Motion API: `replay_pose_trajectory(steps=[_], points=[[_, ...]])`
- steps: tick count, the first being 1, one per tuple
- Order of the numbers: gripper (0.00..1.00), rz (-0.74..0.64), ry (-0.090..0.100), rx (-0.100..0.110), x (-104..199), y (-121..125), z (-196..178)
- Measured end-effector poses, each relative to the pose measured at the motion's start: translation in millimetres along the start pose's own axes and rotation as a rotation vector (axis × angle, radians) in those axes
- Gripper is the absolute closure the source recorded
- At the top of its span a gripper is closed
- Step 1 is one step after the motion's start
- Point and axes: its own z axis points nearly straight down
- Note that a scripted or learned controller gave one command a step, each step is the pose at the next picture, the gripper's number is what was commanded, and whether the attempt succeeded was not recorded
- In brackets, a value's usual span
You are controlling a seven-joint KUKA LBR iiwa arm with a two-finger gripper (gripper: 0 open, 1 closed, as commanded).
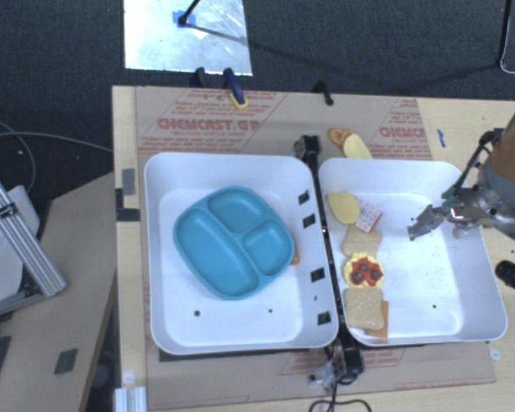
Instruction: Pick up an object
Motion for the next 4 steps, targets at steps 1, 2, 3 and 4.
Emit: replay_pose_trajectory(steps=[1, 2, 3, 4], points=[[0.00, 0.003, 0.002, 0.001, 17, -54, 109], [0.00, -0.002, -0.003, -0.017, 45, -51, -184], [0.00, -0.005, 0.005, 0.015, 130, -41, 14], [1.00, -0.001, 0.001, -0.002, 126, -37, -3]])
